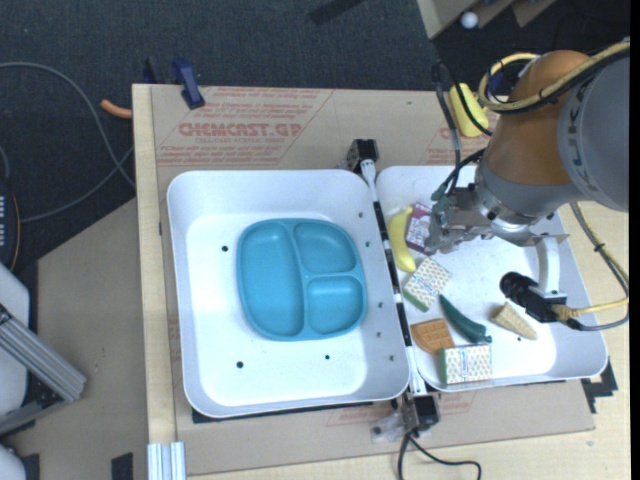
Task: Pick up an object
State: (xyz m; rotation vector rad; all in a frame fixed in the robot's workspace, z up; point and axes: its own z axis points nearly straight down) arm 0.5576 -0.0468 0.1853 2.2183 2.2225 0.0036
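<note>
My gripper (443, 232) hangs low over the upper left part of the right bin (575, 353), under the grey and orange arm. Just left of it lie a small purple and white packet (420, 222) and a yellow banana-shaped piece (400, 242) against the bin's left wall. Below the gripper lies a checkered packet (427, 282). A dark green piece (463, 319), a brown cracker-like square (432, 335), a second checkered packet (467, 363) and a tan wedge (514, 320) lie toward the bin's front.
The left bin (205, 203) holds a blue divided plate (300, 277). A blue clip (186, 82) lies on the cardboard sheet behind the bins. The wall between the two bins runs close to the gripper's left.
</note>
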